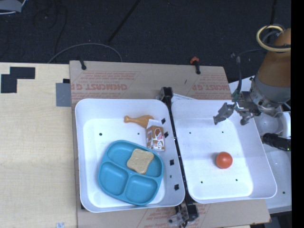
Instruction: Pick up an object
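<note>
A red tomato [224, 160] lies in the right bin [204, 191], towards its lower right. My gripper [233, 115] hangs over the upper right part of that bin, well above and behind the tomato, open with nothing between its fingers. In the left bin [88, 127] a blue divided plate [116, 182] carries a slice of toast [140, 161]. A small brown and white carton [155, 137] leans by the bin's right wall. An orange-brown drumstick-shaped toy [138, 120] lies just behind the plate.
A black divider [173, 146] runs between the two bins. The arm's grey wrist and orange band [274, 75] stand at the right edge, with cables around it. Cardboard [142, 82] lies under the bins.
</note>
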`<action>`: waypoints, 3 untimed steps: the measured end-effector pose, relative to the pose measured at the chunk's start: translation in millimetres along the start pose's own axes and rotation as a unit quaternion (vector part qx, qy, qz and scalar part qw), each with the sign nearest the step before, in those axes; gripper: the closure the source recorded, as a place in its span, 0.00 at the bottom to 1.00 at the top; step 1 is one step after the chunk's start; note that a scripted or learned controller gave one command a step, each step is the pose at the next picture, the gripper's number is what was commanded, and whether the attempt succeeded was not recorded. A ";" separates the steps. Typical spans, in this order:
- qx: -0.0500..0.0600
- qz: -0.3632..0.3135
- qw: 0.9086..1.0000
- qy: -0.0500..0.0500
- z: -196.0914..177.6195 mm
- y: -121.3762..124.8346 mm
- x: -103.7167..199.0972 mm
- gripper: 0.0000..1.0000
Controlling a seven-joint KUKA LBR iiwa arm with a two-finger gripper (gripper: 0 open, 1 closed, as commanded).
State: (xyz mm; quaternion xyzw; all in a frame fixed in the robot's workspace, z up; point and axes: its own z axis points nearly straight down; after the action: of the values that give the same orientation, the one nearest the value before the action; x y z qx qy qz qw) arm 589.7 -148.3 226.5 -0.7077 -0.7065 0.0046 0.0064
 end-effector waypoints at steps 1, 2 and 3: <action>-0.006 -0.001 1.000 -0.001 -8.0 2.3 -0.1 0.00; -0.003 -0.001 1.000 0.000 53.2 -4.7 4.8 0.00; -0.005 -0.001 1.000 -0.001 110.5 -2.0 -3.7 0.00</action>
State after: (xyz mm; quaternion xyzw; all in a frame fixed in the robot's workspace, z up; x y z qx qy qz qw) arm 586.0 -151.7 116.0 -0.7071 -0.7071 0.0017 0.0027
